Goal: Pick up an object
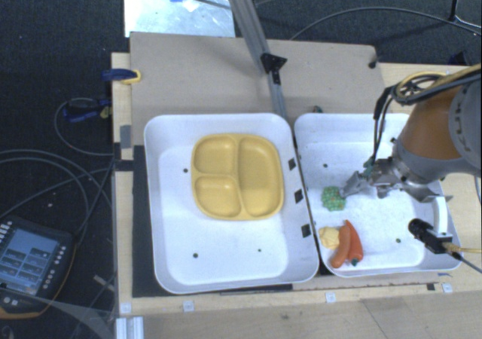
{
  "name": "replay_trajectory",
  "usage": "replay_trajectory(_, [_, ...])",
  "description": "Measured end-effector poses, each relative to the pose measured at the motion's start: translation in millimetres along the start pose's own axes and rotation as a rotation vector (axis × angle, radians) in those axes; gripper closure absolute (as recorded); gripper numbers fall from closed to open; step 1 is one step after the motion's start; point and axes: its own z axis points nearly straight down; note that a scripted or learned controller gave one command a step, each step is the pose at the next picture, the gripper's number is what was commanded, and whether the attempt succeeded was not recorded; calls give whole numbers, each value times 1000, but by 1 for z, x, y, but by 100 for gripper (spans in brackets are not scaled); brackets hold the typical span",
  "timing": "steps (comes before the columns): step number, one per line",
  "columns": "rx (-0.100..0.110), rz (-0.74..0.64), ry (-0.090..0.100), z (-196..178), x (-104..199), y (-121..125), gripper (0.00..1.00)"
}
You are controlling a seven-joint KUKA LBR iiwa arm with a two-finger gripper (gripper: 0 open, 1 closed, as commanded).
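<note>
three items [332, 196] near right bin's [316, 142] front edge

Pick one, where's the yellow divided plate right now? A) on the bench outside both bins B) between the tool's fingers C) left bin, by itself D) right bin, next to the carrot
C: the yellow divided plate lies flat in the left bin, while the carrot, a green piece and a small yellow piece sit in the right bin, where the tool is.

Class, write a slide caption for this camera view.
Gripper reaches the green object in the right bin.
</note>
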Motion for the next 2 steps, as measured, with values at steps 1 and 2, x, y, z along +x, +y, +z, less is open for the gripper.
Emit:
replay_trajectory(1, [-6,0,-1,-13,0,1,100])
replay_trajectory(2, [-9,-6,-2,-78,1,5,100])
